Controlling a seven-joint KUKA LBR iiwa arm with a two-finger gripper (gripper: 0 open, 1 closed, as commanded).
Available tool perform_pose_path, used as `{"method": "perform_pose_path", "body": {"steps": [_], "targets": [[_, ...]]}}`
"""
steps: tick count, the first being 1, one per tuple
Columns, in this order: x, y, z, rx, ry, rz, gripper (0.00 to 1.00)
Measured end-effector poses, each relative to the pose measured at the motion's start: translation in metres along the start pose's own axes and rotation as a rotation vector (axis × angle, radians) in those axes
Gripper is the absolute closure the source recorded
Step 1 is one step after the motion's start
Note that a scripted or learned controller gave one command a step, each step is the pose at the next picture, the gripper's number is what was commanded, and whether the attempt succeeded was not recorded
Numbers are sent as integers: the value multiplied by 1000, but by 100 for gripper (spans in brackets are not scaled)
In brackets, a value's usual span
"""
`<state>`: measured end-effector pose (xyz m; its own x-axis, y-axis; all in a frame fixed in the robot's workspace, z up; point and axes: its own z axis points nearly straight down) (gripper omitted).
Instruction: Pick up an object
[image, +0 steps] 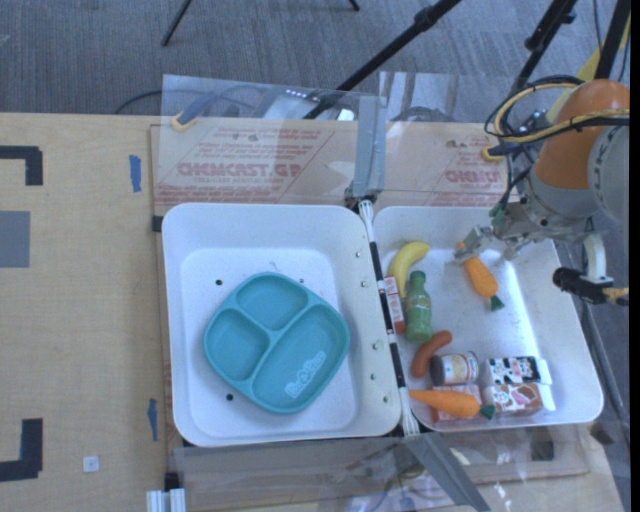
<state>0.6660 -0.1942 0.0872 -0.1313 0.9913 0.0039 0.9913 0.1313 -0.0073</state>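
The hand (483, 243) is hovering low at the right bin's (570, 330) far edge, fingers spread wide, holding nothing. A carrot (483, 279) is lying just beside it, with bare floor around. Banana (406, 262), green bottle (418, 306), sausage (431, 350) and jar (458, 368) are crowding the left wall. A teal plate (276, 341) is sitting in the left bin (190, 250).

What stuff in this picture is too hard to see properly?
- Gripper, camera view: small and blurred, so whether its fingers are open or shut is unclear.
- Carton and jar, right bin: labels too small to read.
- Arm: cut off by the right edge.
- Bottle: label too blurry.
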Motion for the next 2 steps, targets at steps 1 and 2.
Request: {"method": "perform_pose_path", "body": {"steps": [1, 2], "targets": [[18, 3, -2, -7, -3, 469, 0], [19, 5, -13, -9, -5, 465, 100]]}}
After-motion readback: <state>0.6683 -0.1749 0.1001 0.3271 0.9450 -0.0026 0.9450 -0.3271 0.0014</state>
